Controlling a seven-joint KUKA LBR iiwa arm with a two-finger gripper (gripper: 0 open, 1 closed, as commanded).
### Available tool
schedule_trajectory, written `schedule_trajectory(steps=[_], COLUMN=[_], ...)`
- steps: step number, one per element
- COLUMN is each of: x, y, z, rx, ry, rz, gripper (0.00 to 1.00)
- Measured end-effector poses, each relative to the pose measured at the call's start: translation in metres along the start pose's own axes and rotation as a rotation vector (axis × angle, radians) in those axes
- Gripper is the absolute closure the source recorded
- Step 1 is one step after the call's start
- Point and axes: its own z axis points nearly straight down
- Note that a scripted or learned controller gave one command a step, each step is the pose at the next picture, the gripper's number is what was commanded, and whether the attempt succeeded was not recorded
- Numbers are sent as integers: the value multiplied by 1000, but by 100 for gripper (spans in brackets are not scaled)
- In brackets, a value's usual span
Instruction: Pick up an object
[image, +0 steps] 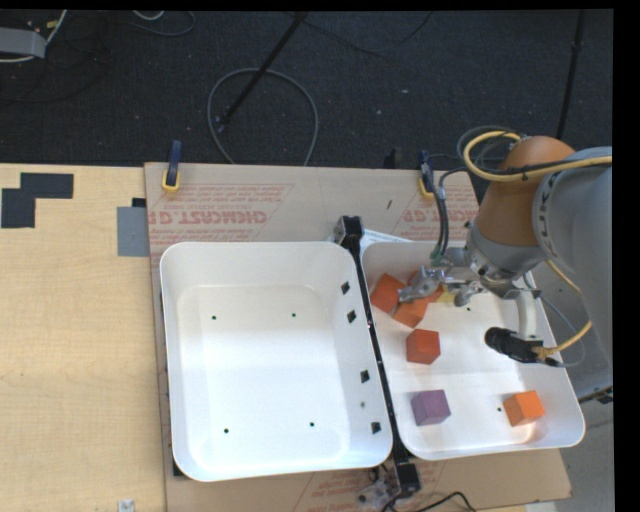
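The right bin (560, 425) holds several blocks. Two orange blocks lie close together at its far left, one (386, 293) by the divider and one (411, 314) just right of it. A red-orange cube (423, 346) sits below them, a purple cube (430, 407) nearer the front, and an orange cube (523, 407) at the front right. My gripper (428, 288) reaches in from the right and hangs low over the pair of orange blocks, right at the upper edge of the second one. Whether it touches that block is hidden.
The left bin (180, 300) stands beside the right one, the two meeting at a black-clipped rim (365, 340). The grey arm with its orange band (535, 160) and yellow cables covers the right bin's far right corner. A black part (510, 343) of the arm juts over the bin's right side.
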Motion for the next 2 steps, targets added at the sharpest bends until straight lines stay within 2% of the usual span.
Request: schedule_trajectory(steps=[2], x=[7], y=[9], z=[2], rx=[-1], ry=[-1], rz=[0], gripper=[0])
